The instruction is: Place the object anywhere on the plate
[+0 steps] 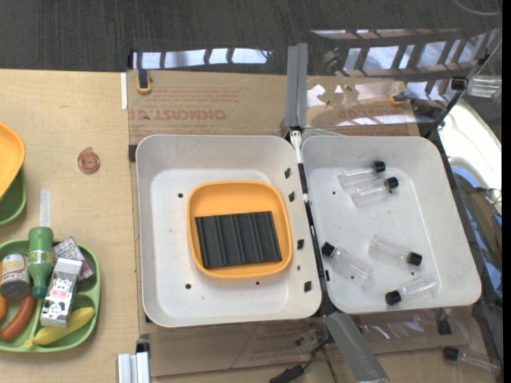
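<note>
An orange plate (239, 198) with a dark ribbed insert (239, 239) lies in the middle of the left white bin (160, 238). In the right white bin (447, 214) lie several clear plastic vials with black caps: two near the back (363, 173) (375, 190), one at the front left (345, 262), one at mid right (394, 252), and one at the front (411, 290). All of them lie flat on the bin floor, apart from the plate.
A green tray (76, 325) with toy food and a small bottle stands at the left edge of the bench. An orange bowl (8, 162) and a small pink disc (89, 161) lie further back. Cardboard sits behind the bins.
</note>
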Available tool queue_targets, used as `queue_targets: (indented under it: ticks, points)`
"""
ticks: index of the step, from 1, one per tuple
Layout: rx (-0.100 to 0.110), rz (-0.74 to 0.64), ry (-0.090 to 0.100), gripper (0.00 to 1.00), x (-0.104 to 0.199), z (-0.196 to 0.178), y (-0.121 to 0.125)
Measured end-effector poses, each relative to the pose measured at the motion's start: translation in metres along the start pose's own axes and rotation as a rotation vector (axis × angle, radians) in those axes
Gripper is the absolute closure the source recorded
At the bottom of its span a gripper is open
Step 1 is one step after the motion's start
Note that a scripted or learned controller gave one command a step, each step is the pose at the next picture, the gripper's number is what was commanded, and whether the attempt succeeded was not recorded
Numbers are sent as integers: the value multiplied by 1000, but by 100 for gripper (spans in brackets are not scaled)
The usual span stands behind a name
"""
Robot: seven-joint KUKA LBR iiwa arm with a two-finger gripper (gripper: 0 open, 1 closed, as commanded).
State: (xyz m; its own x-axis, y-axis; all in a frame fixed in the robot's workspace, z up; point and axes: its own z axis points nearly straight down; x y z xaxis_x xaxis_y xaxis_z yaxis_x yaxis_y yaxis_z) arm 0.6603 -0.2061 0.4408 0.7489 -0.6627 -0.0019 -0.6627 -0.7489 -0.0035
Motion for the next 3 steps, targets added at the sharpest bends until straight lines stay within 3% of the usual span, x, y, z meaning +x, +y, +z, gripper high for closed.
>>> queue_targets:
  ticks: [2,3]
  points:
    - [2,-528,-1,100,9,1,10]
    - [3,-527,-2,0,9,1,10]
